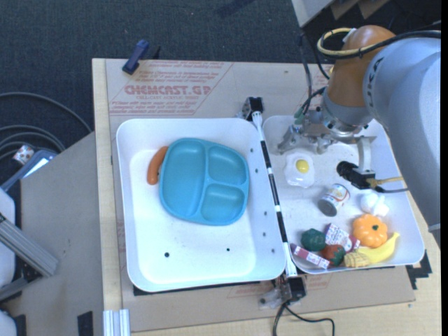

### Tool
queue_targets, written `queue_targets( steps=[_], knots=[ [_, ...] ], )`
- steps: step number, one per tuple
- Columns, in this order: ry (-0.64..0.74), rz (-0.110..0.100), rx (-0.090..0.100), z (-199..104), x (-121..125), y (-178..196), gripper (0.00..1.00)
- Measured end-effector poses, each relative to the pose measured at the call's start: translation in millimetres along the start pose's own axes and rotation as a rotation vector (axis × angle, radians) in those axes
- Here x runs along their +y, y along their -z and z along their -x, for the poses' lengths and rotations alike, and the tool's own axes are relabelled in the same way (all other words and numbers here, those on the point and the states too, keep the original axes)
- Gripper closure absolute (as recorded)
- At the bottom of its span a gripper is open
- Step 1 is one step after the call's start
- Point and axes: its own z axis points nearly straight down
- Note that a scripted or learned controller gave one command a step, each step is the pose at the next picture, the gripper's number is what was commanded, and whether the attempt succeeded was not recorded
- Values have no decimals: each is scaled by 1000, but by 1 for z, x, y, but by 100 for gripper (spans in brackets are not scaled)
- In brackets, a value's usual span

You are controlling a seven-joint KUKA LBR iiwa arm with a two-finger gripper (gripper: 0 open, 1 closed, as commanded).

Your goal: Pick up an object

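You will find the gripper [306, 140] low over the right bin [409, 219], far-left corner — just beyond the fried egg [300, 171], the likeliest target. You cannot tell how the gripper is set. The remaining toys crowd the near edge — harder picks.

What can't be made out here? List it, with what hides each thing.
- Gripper: the arm's wrist sits over it in the camera view, so its state cannot be judged.
- Orange toy in the left bin: partly tucked under the blue divided plate; its full shape is hidden.
- Pile at the right bin's near corner: wrapped items overlap beside the pumpkin and banana; too small to identify.
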Motion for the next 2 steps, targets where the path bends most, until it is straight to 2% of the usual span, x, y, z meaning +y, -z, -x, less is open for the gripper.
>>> queue_targets(
  steps=[2],
  knots=[
    [0, 4, -1, -2, 5, 0, 0]
  ],
)
